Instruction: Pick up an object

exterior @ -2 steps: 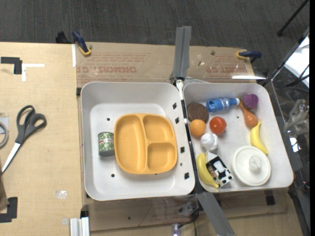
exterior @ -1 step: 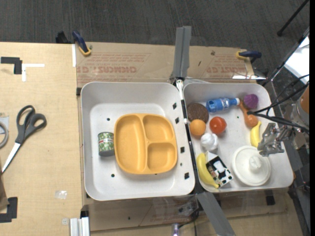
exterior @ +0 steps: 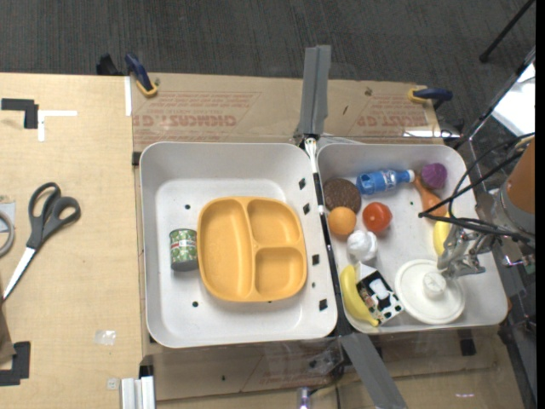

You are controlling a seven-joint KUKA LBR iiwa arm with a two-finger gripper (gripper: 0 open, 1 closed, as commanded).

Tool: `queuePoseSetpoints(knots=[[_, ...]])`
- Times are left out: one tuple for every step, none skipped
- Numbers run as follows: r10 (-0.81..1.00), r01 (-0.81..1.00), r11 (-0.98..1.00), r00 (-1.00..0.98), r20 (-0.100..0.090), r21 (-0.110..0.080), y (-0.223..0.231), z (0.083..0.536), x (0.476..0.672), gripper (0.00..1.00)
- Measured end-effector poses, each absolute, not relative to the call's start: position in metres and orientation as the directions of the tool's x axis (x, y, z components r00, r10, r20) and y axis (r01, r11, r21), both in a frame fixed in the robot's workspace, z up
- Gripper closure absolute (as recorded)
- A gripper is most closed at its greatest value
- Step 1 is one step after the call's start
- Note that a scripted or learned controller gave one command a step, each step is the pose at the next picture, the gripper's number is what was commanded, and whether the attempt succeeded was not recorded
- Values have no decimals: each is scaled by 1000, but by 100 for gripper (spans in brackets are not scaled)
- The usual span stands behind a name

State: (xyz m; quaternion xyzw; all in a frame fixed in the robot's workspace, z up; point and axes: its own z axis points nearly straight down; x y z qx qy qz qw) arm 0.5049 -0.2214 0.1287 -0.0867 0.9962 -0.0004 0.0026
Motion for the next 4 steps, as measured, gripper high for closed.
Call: queuePoseSetpoints(knots=[[-161, -161, 987, -987, -11, -2, -152, 97, 521, 100], [-130, -130, 992, -992, -6, -2, -194, 315, 545, 100], [-395, -395, 919, -919, -12, -9, -196, 98, 500, 100], [-184, -184, 983, -983, -14, -3, -116, 97, 544, 100]])
